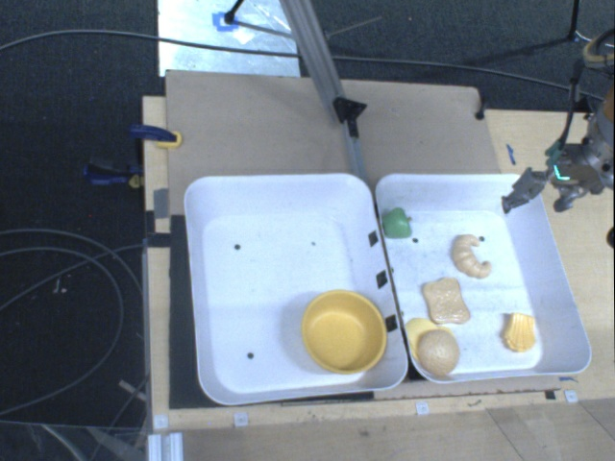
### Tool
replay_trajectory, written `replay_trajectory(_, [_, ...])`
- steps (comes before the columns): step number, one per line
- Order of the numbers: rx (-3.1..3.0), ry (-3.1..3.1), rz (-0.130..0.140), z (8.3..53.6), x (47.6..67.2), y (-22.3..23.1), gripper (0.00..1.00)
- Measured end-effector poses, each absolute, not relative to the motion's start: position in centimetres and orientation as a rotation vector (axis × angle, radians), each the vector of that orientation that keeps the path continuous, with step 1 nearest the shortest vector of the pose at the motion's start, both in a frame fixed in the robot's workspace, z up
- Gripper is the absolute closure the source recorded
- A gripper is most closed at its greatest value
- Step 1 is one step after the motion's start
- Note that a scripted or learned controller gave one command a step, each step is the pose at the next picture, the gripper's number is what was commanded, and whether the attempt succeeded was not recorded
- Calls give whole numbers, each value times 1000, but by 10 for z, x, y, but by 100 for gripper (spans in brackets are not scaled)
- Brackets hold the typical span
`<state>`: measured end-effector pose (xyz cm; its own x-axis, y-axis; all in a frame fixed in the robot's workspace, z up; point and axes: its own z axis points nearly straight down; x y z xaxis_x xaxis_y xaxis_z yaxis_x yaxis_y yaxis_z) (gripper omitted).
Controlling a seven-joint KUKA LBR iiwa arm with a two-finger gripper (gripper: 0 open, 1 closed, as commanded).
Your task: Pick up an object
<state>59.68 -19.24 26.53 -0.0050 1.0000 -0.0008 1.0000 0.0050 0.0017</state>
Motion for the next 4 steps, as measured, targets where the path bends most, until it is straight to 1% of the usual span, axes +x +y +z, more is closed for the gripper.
replay_trajectory(1, [2214, 2225, 2, 266, 597, -192, 0])
replay_trajectory(3, [2219, 2226, -2, 161, 616, -198, 0])
replay_trajectory(4, [2215, 2230, -2, 113, 616, -188, 0])
